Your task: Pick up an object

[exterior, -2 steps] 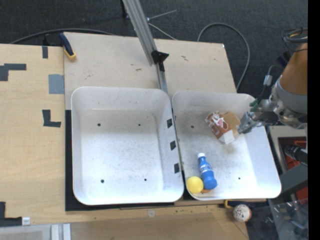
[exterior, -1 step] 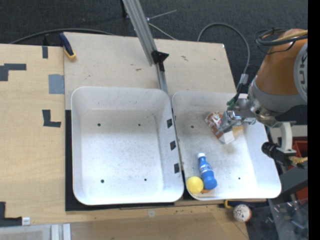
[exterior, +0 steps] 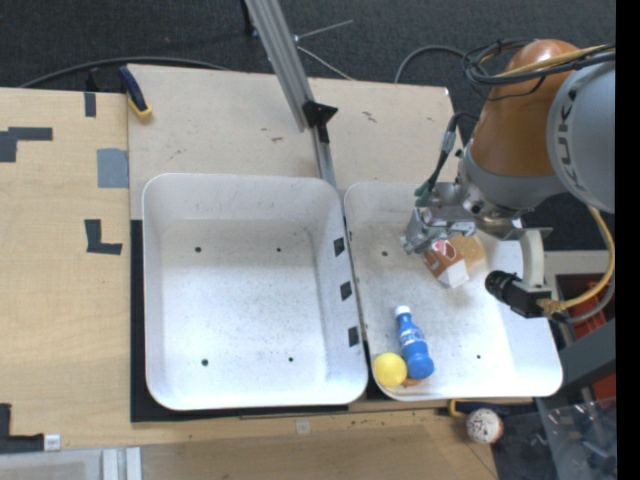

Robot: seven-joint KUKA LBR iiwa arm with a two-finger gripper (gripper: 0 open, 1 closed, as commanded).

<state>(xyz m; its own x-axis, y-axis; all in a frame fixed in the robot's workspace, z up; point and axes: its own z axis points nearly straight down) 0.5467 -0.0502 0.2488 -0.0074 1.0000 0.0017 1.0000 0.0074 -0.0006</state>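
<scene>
While the gripper (exterior: 428,230) sits low over the brown-and-white carton (exterior: 452,259) in the right bin (exterior: 520,368), nothing looks lifted yet (can't tell the jaws' state).

Part of the word KUKA stands on the grey arm (exterior: 590,128); nothing else can be read.

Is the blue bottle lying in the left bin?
No, the blue bottle lies in the right bin, beside the yellow ball.

A small ball (exterior: 484,425) is sitting off the worktop (exterior: 230,118), and a yellow-handled clamp (exterior: 135,92) is gripping its far edge.
</scene>
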